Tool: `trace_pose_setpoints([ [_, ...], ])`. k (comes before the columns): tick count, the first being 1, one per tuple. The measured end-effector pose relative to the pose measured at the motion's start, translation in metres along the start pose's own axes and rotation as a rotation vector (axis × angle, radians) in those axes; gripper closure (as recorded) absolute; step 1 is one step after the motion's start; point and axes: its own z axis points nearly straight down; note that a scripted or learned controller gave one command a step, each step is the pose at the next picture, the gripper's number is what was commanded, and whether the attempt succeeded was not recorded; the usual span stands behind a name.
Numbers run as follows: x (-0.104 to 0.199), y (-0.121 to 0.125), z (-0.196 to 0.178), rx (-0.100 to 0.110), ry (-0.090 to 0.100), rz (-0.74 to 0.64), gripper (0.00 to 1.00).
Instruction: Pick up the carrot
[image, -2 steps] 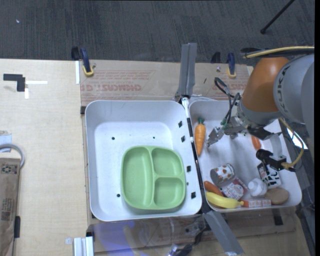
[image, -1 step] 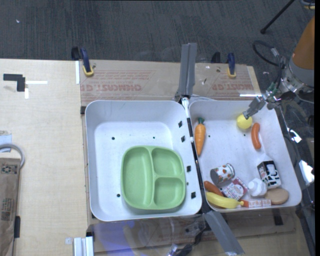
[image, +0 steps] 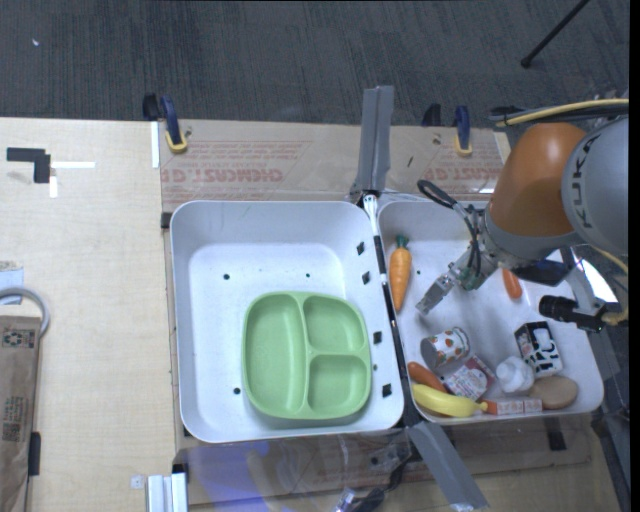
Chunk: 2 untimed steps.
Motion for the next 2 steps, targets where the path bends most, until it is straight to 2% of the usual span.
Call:
trace_pose_setpoints([
  [1,-0.043,-0.006,-0.101,-0.001,-0.003,-0.068,0.0],
  [2,0.012,-0.014,0.0,0.0,0.0,-0.078,0.0],
])
